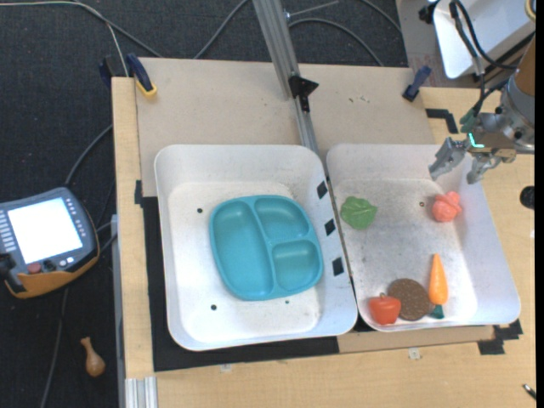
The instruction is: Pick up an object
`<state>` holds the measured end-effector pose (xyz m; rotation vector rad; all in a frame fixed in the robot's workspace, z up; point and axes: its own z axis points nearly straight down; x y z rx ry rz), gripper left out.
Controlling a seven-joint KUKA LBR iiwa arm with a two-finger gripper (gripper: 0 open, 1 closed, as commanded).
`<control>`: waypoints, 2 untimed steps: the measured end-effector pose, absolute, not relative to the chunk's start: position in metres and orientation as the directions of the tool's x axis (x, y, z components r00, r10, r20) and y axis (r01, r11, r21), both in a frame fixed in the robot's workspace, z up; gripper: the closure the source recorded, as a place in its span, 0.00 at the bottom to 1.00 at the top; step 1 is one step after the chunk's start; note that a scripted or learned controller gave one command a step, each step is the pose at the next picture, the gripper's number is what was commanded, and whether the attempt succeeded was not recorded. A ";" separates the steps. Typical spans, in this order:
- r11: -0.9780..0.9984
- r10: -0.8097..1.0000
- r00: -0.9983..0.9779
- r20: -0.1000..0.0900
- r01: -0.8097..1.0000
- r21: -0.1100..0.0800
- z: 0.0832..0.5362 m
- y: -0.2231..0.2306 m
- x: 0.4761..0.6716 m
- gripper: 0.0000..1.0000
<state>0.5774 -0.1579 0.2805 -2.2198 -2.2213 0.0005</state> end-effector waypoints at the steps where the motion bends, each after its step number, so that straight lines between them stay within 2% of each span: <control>1: 0.001 1.000 -0.001 0.000 1.000 0.000 0.281 -0.158 0.578 0.00; 2: 0.000 1.000 0.000 0.002 1.000 -0.005 0.238 -0.160 0.579 0.00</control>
